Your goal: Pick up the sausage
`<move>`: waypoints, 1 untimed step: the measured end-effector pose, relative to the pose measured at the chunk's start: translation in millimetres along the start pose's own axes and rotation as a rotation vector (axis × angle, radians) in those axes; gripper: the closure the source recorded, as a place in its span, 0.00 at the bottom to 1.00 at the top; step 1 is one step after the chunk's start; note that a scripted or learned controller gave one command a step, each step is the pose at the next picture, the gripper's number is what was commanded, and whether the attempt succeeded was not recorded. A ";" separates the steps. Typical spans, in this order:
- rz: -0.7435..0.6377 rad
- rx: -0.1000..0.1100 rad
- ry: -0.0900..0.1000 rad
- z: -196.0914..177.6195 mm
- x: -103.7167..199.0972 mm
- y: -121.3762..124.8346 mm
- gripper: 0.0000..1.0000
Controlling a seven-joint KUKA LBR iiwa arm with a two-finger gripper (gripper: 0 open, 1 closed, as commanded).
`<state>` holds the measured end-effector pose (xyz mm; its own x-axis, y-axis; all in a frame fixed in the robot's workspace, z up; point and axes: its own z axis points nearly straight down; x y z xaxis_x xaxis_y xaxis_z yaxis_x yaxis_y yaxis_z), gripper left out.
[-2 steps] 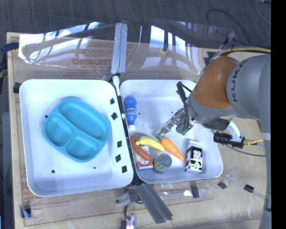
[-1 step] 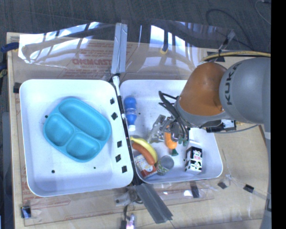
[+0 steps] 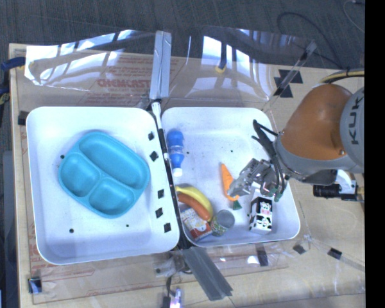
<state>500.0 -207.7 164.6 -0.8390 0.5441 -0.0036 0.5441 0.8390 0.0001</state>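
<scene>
Sausage [image 3: 194, 201] against bin's [image 3: 234, 241] near edge

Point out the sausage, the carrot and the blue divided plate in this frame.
sausage [image 3: 194, 203], camera view, on its reddish middle beside the banana.
carrot [image 3: 226, 177], camera view, on its orange body.
blue divided plate [image 3: 104, 172], camera view, on the ridge between its compartments.

Reddish-brown sausage [image 3: 194, 202], lying flat, touching banana [image 3: 199, 194], right bin's [image 3: 205, 117] front-left corner

Arm [image 3: 314, 130] from the right, claw [image 3: 242, 186] low, angled leftward.
</scene>
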 end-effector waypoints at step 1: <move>-0.092 -0.001 -0.005 -107.6 -11.3 31.3 1.00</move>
<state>526.2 -187.4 272.2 -0.8853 0.4649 -0.0085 0.4649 0.8854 0.0006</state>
